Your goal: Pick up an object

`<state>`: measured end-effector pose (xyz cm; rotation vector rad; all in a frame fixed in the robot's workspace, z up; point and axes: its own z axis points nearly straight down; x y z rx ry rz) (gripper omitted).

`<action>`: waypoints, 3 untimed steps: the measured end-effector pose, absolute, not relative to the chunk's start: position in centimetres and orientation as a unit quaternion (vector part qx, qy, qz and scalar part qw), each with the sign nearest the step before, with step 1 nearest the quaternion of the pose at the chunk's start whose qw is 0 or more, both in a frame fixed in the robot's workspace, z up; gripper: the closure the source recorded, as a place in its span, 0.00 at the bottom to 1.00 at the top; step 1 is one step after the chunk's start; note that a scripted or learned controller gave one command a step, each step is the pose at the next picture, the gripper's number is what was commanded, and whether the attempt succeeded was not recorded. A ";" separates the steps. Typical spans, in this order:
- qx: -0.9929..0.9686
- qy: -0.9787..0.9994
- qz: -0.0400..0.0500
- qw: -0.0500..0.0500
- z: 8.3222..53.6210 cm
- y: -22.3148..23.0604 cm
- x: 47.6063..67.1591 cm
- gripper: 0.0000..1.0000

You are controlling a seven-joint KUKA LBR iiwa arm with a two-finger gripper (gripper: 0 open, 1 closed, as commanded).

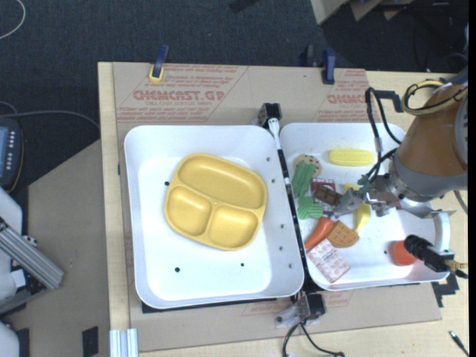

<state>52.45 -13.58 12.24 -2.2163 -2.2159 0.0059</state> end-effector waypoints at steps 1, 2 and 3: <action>-0.707 -0.707 0.001 0.002 8.2 -13.5 52.4 0.00; -0.708 -0.706 0.000 0.000 9.5 -13.6 52.5 1.00; -0.707 -0.708 -0.002 -0.003 14.7 -12.6 52.4 1.00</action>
